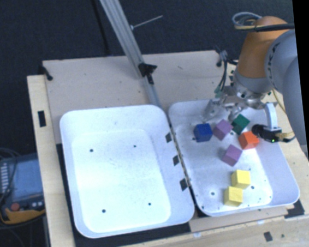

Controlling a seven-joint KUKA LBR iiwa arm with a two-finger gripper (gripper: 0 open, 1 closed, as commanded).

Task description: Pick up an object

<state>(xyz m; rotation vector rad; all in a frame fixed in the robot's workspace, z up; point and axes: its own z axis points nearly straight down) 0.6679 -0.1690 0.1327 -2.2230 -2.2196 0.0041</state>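
From the overhead camera, the pincer (225, 107) hangs low over the far end of the right bin (279, 189), just above a tight cluster: a blue cube (202, 132), a purple cube (222, 129), a green cube (240, 122) and an orange cube (248, 139), the last three touching or nearly so. Whether the pincer is spread or pressed together I cannot tell; nothing visibly sits in it. The likely failure is crowding: a finger could land on top of a neighbour, wedge two cubes together, or nudge one aside so the grip closes on air. A second purple cube (231, 154) and two yellow cubes (237, 187) lie nearer and freer. All look like small matte hard-edged blocks; the bins are smooth, shallow white trays, so a pushed cube would probably slide. The left bin (73, 129) rests beside it on the tabletop (95, 82).
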